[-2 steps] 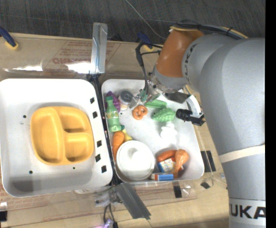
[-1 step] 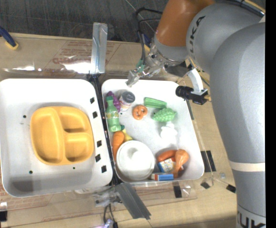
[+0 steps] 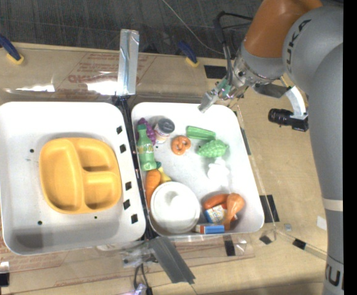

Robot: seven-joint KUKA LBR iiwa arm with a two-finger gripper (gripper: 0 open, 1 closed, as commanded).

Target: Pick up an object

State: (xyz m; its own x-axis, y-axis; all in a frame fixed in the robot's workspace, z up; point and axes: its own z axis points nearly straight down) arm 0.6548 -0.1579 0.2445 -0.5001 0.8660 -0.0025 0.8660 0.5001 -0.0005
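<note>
One green cucumber (image 3: 200,132), long axis left-right, slightly tilted.

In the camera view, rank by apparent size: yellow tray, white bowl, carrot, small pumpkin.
1. Yellow tray
2. White bowl
3. Carrot
4. Pumpkin
All sit at similar depth, so the order looks reliable.

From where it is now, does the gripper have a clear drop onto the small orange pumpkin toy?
Probably yes. The gripper hangs over the right bin's back rim, and the small orange pumpkin toy lies uncovered, slightly apart from the green cucumber.
</note>
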